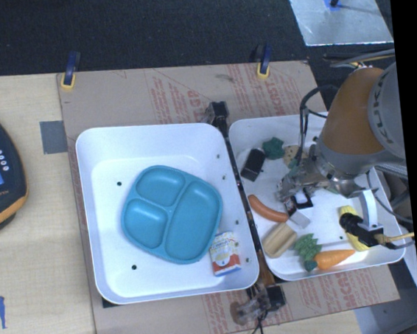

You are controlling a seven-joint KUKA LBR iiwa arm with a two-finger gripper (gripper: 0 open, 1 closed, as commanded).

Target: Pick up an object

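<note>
While our two-finger pincer [298, 190] hovers, grip state indiscernible, we judge descent next toward the orange plastic sausage [266, 208] beside it.

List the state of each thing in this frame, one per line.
gripper: low in the right bin, fingers unclear
blue plate: flat, compartments up, left bin
small carton: tilted beside the plate
hot dog: lying flat
carrot: lying flat
black block: lying apart
</note>
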